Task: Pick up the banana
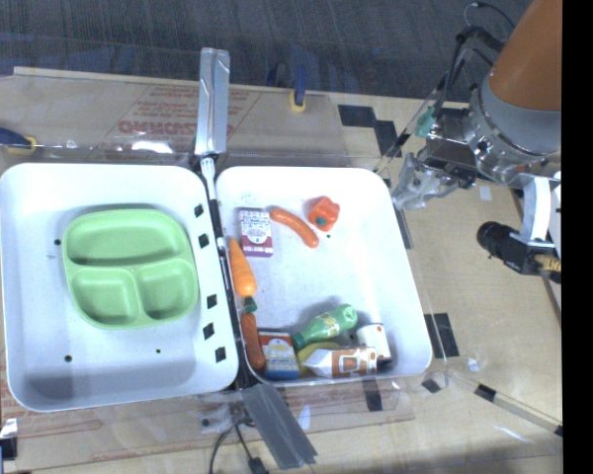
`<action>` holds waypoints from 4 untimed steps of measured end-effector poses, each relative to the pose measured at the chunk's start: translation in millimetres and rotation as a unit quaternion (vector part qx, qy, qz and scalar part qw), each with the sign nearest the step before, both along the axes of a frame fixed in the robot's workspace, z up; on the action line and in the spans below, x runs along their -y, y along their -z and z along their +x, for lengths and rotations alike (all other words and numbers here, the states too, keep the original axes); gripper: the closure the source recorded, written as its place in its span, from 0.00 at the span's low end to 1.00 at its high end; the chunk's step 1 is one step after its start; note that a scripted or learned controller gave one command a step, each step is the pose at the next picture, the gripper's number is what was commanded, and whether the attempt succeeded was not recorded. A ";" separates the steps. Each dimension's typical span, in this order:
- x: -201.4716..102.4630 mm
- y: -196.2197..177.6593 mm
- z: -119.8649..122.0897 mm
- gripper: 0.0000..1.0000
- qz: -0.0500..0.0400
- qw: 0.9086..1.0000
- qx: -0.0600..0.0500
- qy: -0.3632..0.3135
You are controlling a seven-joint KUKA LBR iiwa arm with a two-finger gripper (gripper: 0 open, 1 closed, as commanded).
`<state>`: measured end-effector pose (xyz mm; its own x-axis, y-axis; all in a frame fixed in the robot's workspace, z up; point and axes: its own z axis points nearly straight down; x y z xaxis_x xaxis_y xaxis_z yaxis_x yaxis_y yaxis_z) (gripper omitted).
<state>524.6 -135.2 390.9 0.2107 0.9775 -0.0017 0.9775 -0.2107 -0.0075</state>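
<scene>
End effector [415,188] beside right bin [400,265] rim, outside it; finger state indeterminable. No banana identified among items. Pick not started.

Banana [309,338], yellowish, mostly hidden, front of right bin [407,265]

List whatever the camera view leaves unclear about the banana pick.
- Banana: no clearly yellow fruit stands out in the right bin; the items piled at its front edge overlap, so one could be hidden.
- Pincer: it sits beyond the bin's back right corner, blurred and small; its finger state is unreadable.
- Small carton: its label print is too small to read.
- Arm: cut off by the top edge.
</scene>
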 end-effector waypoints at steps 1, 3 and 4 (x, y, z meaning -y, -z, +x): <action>-84.6 70.8 2.8 1.00 0.000 0.998 0.000 -0.060; -18.8 -6.3 -10.0 0.00 0.000 0.996 0.002 -0.093; -44.0 -49.8 12.1 0.00 0.000 0.991 0.002 -0.134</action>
